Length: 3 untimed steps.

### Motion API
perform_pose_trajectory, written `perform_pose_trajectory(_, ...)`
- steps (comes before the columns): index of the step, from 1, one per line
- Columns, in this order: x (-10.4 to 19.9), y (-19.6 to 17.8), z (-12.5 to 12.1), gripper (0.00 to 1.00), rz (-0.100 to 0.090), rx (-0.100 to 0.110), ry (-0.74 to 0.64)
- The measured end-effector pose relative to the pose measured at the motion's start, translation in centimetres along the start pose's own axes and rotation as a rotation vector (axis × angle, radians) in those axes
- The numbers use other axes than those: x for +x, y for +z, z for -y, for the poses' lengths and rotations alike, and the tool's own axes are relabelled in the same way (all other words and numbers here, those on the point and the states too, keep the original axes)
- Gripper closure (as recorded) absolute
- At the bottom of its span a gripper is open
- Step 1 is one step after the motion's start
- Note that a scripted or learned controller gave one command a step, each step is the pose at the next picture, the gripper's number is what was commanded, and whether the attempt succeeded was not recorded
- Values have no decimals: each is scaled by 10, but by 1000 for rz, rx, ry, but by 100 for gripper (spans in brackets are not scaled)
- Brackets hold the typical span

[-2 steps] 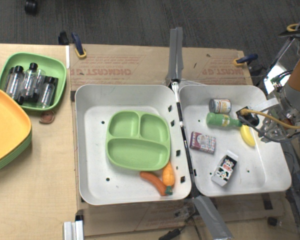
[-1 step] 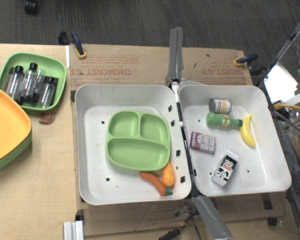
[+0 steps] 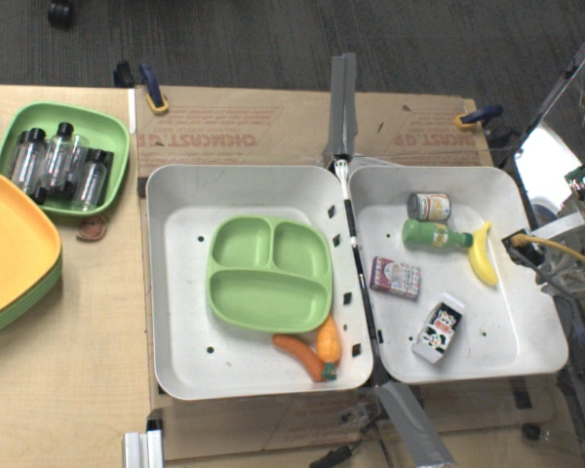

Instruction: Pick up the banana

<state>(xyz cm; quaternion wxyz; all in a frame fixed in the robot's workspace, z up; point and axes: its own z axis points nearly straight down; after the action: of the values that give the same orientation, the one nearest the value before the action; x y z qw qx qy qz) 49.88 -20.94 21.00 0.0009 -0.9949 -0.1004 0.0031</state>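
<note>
Camera view: banana [image 3: 483,255] in right bin [image 3: 526,354].

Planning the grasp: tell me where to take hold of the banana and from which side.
Grip the banana across its middle, coming straight down from above. It lies flat in the right bin, running lengthwise toward the camera. Its upper tip sits near the green bottle, so the fingers should close below there.

Yellow banana [image 3: 483,256], lying flat, right bin's right side

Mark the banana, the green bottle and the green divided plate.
banana [image 3: 484,255], camera view, middle of its curved body.
green bottle [image 3: 427,234], camera view, its wide body.
green divided plate [image 3: 269,305], camera view, large lower compartment.
</note>
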Motion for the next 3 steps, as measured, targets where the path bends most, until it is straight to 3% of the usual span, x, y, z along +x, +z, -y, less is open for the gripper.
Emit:
perform_pose_trajectory(1,10,-3,21,100,-1,-1,-302)
perform_pose_trajectory(2,33,26,16,100,0,-1,-28)
perform_pose_trajectory(3,44,-50,-19,100,-1,-1,-13)
